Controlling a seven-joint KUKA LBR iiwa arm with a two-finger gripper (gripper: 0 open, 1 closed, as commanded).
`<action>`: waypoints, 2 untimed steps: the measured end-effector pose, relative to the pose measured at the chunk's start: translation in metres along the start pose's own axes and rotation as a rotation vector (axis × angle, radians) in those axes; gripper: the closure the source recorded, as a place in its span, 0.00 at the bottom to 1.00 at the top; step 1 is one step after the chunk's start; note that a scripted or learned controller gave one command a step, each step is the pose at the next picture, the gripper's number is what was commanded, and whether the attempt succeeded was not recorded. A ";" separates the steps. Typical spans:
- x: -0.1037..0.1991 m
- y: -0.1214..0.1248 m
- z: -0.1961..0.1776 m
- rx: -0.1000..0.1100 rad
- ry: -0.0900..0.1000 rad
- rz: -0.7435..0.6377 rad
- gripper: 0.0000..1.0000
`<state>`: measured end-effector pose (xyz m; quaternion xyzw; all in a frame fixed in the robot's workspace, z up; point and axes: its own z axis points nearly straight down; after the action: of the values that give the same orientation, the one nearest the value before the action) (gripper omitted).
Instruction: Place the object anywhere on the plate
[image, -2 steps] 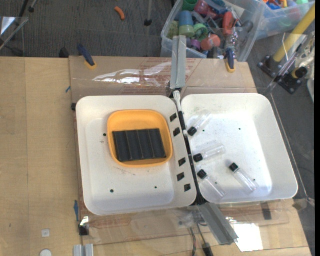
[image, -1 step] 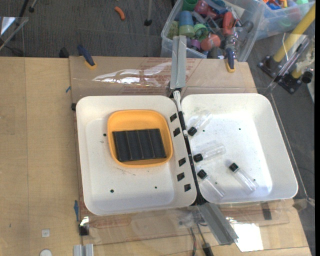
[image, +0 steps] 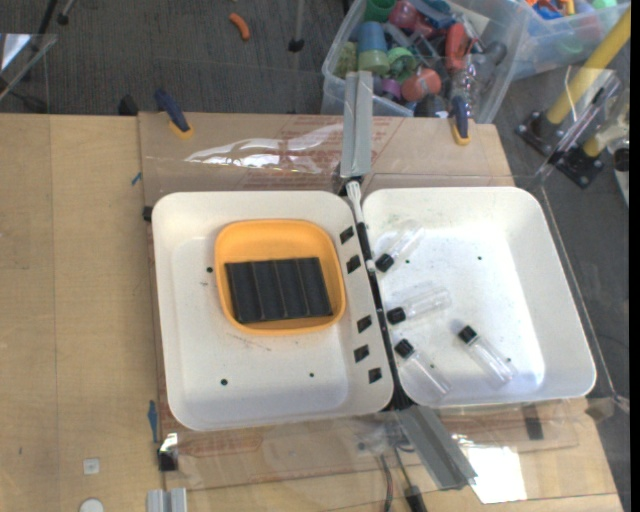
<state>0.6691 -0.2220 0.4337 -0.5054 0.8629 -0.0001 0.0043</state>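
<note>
The black ribbed block (image: 278, 290), lying flat in the middle of the orange plate (image: 280, 238), looks stiff, light and not slippery, best pinched across its narrower width; the claw's state I cannot tell.

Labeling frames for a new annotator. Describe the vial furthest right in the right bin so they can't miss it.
Start at the right bin, the one without the orange plate. Look toward its lower right corner: a clear vial with a black cap lies there at a slant. It lies alone, while the other vials cluster by the divider.
</note>
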 end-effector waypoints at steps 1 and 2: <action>0.000 0.000 0.000 -0.001 -0.001 -0.254 1.00; 0.000 0.000 0.001 -0.002 -0.001 -0.502 1.00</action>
<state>0.6689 -0.2221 0.4331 -0.7039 0.7103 0.0001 0.0040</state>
